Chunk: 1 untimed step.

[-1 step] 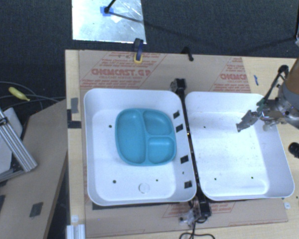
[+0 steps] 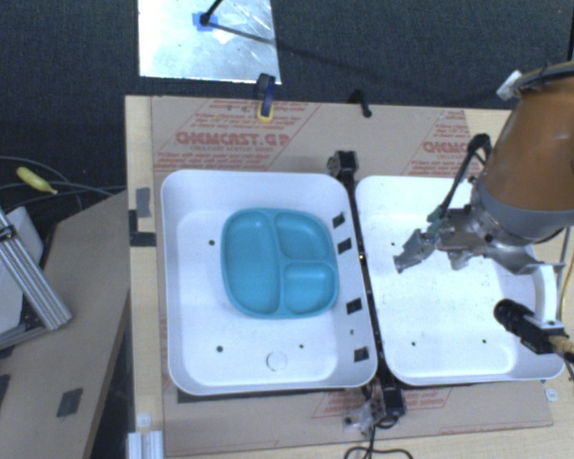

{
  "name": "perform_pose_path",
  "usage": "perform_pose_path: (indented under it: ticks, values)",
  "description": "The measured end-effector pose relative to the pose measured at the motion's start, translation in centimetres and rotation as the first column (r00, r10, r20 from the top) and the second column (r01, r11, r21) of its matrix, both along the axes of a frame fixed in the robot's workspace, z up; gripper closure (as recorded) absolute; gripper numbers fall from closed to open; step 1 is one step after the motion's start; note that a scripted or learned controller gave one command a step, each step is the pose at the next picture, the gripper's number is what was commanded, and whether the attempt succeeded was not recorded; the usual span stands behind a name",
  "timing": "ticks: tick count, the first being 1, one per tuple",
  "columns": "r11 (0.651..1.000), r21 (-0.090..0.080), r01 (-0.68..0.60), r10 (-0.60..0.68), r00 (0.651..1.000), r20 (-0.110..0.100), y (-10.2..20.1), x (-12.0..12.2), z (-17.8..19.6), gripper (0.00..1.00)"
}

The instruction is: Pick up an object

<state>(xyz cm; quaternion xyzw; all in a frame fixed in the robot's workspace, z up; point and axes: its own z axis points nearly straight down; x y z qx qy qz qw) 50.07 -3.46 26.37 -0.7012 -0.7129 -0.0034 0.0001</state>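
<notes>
A blue divided plate (image 2: 277, 261) lies flat in the middle of the left white bin (image 2: 187, 208). My gripper (image 2: 411, 251) hangs over the left part of the right white bin (image 2: 459, 357), pointing down and to the left, well apart from the plate. The grey arm with its orange band (image 2: 545, 156) comes in from the right and covers the bin's far right corner. I see nothing held at the gripper's tip.
Black clips (image 2: 344, 247) line the ridge between the two bins. A small pale round mark (image 2: 275, 360) sits near the left bin's front wall. The bins rest on a cardboard sheet (image 2: 230, 137). A shiny metal sheet (image 2: 206, 27) lies behind, and aluminium rails (image 2: 19, 266) stand at the left.
</notes>
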Motion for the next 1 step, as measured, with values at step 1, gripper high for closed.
perform_pose_path:
  ticks: [1]
  values:
    - [1.000,-0.001,0.001,-0.001,1.000,-0.007,10.30,-1.50,-3.29,0.00]
